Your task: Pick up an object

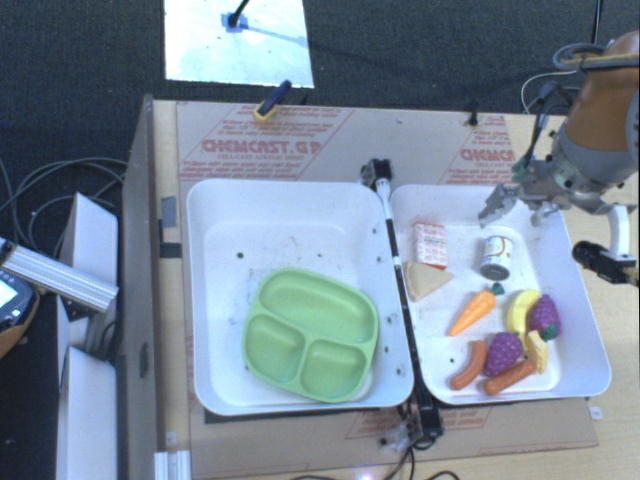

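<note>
The right bin (585, 353) holds toy food. There is a small tin can (494, 255), a red and white carton (430, 244), a pale wedge (427, 281), a carrot (472, 312), a yellow fruit (520, 310), two purple grape bunches (504, 352) and two sausages (466, 366). My gripper (516, 210) hangs over the back of this bin, just behind the can. Its two fingers (493, 206) are spread open with nothing between them.
A green divided plate (312, 334) lies in the left bin (215, 268). A black clip (378, 173) sits at the far end of the rim shared by the bins. A yellow-handled tool (270, 103) lies on the cardboard behind the bins.
</note>
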Robot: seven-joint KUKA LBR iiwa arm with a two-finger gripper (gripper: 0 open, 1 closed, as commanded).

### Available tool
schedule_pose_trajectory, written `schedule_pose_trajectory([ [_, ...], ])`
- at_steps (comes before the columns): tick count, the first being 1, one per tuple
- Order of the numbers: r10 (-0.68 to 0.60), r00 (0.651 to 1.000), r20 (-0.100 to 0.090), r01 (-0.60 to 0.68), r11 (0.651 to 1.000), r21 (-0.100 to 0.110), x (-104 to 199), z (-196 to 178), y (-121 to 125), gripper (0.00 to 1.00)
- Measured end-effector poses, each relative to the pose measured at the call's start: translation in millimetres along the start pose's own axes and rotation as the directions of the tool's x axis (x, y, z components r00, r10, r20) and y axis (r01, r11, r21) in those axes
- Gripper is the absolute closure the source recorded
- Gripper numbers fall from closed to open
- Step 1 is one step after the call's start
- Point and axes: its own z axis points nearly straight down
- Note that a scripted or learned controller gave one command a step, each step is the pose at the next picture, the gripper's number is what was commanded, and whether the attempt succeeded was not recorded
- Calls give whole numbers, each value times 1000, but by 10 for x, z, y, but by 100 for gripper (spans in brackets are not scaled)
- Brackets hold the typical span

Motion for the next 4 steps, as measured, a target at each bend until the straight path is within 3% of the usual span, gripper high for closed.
schedule_pose_trajectory([
  [1,2,1000,0,-2,1000,2,193,823,-453,0],
  [2,3,1000,-1,-3,1000,1,365,1119,-859,0],
  [3,1,1000,-1,-1,1000,1,728,1121,-1216,0],
  [4,1,1000,-2,-1,1000,-2,730,1011,-1203,100],
])
